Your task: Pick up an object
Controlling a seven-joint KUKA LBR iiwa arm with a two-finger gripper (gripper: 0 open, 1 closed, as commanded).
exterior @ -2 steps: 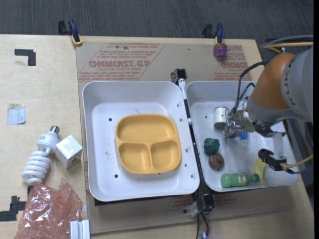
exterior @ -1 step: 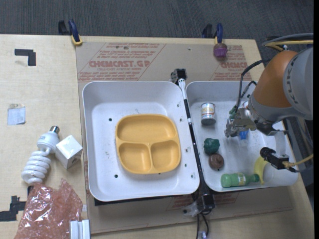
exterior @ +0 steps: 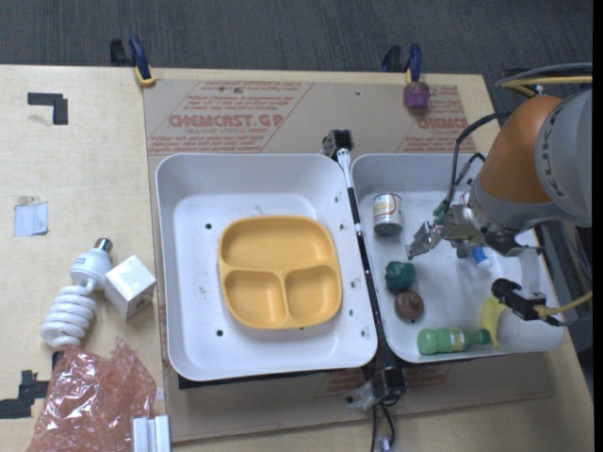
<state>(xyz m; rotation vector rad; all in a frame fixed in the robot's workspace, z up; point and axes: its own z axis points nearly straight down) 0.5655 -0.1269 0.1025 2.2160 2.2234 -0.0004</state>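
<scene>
Camera view: two white bins are seen side by side on the bench. The left bin [exterior: 188,252] bears a yellow divided tray [exterior: 280,271]. The right bin [exterior: 415,172] is taken as the landmark for what follows.

Within the right bin, a small tin can [exterior: 386,214] is seen upright near the far left corner. A dark green lump [exterior: 399,275] lies toward the middle of the bin, and a brown ball [exterior: 409,304] lies just beside it on the near side. A green bottle [exterior: 452,340] lies on its side along the near wall, with a yellow piece [exterior: 492,316] at its right end.

The arm [exterior: 537,158] is seen reaching over the right side of the bin. The gripper [exterior: 422,241] is positioned above the bin floor, between the tin can and the green lump, apart from both. Its fingers appear parted, and nothing is seen between them.

Judgement: the approach step is in hand and no object has yet been taken. The green lump appears the nearest candidate. The next move would call for centring over it, lowering to the floor, and closing squarely on it; the brown ball close by could be knocked.
</scene>
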